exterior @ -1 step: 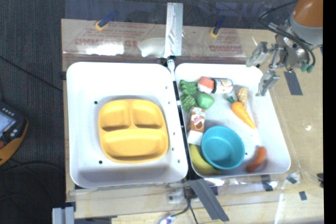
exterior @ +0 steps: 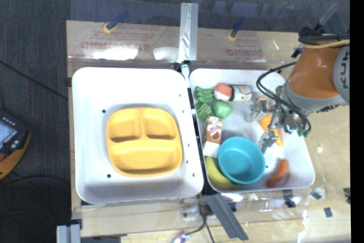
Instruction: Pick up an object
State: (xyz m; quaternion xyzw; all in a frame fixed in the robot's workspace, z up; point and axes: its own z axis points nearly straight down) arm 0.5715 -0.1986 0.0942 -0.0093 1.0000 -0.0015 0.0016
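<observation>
The right bin [exterior: 300, 152] holds several small objects. A blue bowl [exterior: 242, 160] sits near its front, with a yellow banana [exterior: 215, 175] tucked under the bowl's left side. An orange-red sausage-shaped piece [exterior: 277, 173] lies at the front right. A small carton [exterior: 213, 129], a green pepper-like piece [exterior: 222, 108], leafy greens [exterior: 203, 95] and a lying bottle [exterior: 234, 92] crowd the left and back. My gripper [exterior: 272, 126] hangs low over the bin's right middle, just right of the bowl. A small orange object [exterior: 265, 120] shows right at the gripper, partly hidden by it.
The left bin [exterior: 85, 122] holds a yellow divided tray [exterior: 145, 141]. A metal divider [exterior: 188, 25] stands behind the seam between the bins. The arm's orange band [exterior: 315, 74] sits above the right bin's back corner, trailing black cables.
</observation>
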